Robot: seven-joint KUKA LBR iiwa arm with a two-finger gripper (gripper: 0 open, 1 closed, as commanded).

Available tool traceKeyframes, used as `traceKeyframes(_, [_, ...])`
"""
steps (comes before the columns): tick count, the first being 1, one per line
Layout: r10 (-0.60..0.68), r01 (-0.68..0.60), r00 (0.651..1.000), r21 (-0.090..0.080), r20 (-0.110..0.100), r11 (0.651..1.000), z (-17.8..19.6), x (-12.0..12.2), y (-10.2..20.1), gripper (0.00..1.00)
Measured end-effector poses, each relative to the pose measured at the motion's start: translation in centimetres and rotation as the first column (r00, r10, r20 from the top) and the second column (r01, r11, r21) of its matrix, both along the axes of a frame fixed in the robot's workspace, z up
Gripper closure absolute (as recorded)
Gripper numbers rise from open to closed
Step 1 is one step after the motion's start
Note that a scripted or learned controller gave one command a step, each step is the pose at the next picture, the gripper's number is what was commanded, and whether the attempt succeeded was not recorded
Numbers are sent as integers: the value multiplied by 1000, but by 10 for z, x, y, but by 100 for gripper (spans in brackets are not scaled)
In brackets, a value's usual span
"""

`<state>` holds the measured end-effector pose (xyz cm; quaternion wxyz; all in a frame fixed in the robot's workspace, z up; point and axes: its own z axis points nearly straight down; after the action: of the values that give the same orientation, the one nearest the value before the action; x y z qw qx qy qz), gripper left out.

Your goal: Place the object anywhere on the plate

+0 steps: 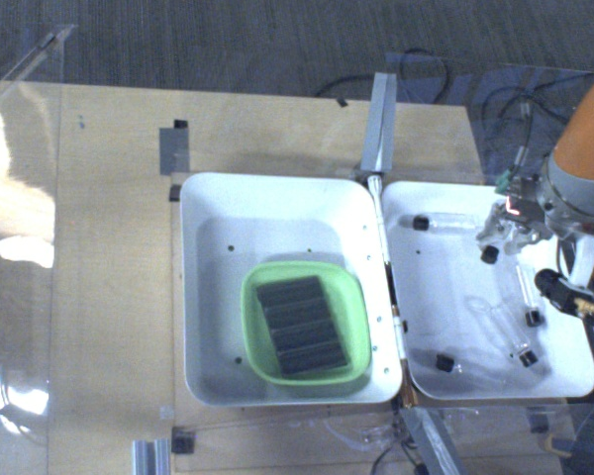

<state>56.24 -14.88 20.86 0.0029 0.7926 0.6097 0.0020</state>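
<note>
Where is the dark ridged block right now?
The dark ridged block lies on the green plate in the left bin of the camera view, toward its near right corner, far from the gripper over the right bin.

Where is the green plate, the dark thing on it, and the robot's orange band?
green plate (253, 310): camera view, on its left rim.
dark ridged object (299, 325): camera view, on its middle.
orange band (586, 142): camera view, on its rounded side.
</note>
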Motion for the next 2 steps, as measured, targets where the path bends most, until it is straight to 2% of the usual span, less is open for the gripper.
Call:
traceKeyframes(1, [101,-101,995,2,-4,995,-17,-20,94,100])
traceKeyframes(2, [287,-287,958,2,-3,958,-19,-49,145,100])
